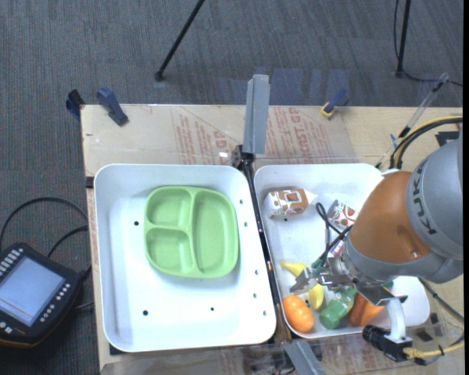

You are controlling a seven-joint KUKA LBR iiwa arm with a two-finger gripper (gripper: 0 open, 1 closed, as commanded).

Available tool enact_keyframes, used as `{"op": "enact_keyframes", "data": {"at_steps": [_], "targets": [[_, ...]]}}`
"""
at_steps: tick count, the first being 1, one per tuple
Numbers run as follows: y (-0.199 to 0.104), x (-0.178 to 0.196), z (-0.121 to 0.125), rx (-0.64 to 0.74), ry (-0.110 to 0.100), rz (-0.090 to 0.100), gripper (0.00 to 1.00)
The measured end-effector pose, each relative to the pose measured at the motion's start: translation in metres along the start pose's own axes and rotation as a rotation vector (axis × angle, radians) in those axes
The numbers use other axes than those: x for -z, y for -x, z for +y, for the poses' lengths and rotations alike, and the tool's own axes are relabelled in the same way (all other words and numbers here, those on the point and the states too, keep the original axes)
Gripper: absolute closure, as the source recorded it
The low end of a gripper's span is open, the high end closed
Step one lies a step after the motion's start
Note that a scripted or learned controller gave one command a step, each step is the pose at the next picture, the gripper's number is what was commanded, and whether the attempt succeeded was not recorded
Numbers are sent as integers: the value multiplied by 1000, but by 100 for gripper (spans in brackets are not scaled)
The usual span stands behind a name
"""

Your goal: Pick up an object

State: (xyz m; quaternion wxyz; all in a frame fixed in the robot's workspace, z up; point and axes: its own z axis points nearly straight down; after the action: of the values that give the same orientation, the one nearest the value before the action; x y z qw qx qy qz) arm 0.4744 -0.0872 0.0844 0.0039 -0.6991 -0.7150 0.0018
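Nearest the lens, the arm is reaching into the right bin, its pincer hovering among toy foods at lower centre: orange, green pepper, banana. Pincer spread cannot be told; nothing is visibly lifted, so grasping is remaining.

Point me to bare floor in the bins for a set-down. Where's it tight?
Left bin: bare white strip all around the green tray, widest along the near edge. Right bin: bare patch below the carton, left of the arm. Crowded: near corner, where the orange, banana and green piece bunch under the gripper.
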Motion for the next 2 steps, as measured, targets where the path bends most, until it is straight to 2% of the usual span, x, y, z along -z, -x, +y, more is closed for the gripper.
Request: {"op": "enact_keyframes", "data": {"at_steps": [1,2], "targets": [[-39,101,98,157,3,-4,0],[-29,100,13,670,1,-2,0]]}}
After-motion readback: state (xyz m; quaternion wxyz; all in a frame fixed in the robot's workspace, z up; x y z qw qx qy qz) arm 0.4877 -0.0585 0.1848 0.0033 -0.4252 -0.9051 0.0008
